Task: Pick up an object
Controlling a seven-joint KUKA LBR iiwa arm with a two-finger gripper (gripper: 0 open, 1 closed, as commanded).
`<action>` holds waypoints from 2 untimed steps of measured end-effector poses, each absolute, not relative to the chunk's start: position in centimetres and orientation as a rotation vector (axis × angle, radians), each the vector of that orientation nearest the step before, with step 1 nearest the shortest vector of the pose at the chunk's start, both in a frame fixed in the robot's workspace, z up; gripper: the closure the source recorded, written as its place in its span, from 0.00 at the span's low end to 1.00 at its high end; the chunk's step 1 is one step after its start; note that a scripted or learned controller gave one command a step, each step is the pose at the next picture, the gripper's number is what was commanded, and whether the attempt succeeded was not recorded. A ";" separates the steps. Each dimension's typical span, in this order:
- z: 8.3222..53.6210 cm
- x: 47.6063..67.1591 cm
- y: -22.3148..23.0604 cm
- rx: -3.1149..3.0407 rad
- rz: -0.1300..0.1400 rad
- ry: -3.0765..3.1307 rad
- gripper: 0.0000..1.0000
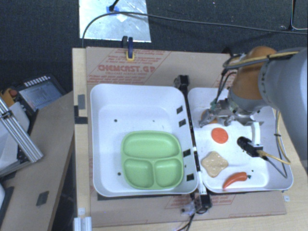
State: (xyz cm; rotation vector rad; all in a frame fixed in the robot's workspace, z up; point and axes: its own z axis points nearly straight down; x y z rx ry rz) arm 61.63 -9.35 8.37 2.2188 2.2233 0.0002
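Note:
In the right bin [275, 181] lie three small things. A round orange-red disc [220, 135] sits near the middle, a flat beige piece [214, 163] is in front of it, and a red chili pepper [235, 179] lies by the front wall. My gripper [208, 119] hangs low over the bin's left part, just behind and left of the disc, close to the divider between the bins. Nothing shows in its grasp.
The left bin [108, 105] holds a green divided plate [152, 159] in its front half. The grey arm with its orange band [250, 78] covers the right bin's back right. A black clamp [182, 81] sits at the back, where the bins meet.

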 end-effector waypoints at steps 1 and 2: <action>9.6 61.7 -9.4 2.217 0.003 2.222 1.00; 15.1 61.7 -8.4 2.213 0.006 2.224 1.00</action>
